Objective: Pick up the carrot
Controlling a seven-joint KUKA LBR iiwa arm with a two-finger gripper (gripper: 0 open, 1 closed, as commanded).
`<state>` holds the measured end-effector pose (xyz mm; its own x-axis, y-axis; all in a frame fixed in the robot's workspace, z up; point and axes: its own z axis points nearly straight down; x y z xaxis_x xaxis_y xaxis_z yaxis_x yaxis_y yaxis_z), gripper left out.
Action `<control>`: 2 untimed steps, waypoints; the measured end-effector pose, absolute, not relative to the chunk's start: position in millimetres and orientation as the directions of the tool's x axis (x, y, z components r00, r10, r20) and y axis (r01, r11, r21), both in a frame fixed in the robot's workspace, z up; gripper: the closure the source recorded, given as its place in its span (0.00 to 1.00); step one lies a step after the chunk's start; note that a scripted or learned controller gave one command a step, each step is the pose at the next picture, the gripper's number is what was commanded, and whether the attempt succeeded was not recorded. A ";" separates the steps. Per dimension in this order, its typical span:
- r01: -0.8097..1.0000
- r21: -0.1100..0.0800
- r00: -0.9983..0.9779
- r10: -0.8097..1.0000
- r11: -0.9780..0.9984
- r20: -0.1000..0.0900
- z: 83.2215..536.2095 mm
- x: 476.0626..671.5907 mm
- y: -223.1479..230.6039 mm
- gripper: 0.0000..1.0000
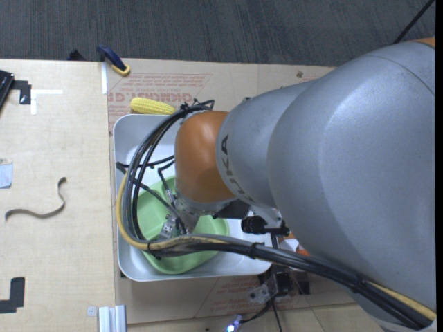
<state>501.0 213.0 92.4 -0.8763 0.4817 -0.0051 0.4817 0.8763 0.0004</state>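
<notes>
The jaws could not be made out: the arm (332,178) hung low over the white bin (131,133), and its orange band (201,158) and grey wrist covered the bin's middle, so whether they were apart or together I cannot tell. Beneath the wrist lay a green plate (149,209), near the bin's front-left corner, with black and yellow cables (135,178) looping across it. A small orange patch (299,249) showed just past the cables near the bin's front-right edge; it may have been the carrot, though too little was visible to be sure. A yellow corn cob (152,105) rested on the bench just beyond the bin's far rim. By my reading, the arm was in the reach-and-descend step. The next move called for centring over the orange object before closing.
</notes>
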 end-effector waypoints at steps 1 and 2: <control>0.772 -0.031 -0.635 0.773 0.635 0.006 91.3 511.4 222.0 0.00; 0.847 -0.002 -0.532 0.847 0.532 -0.004 254.8 546.9 207.4 0.00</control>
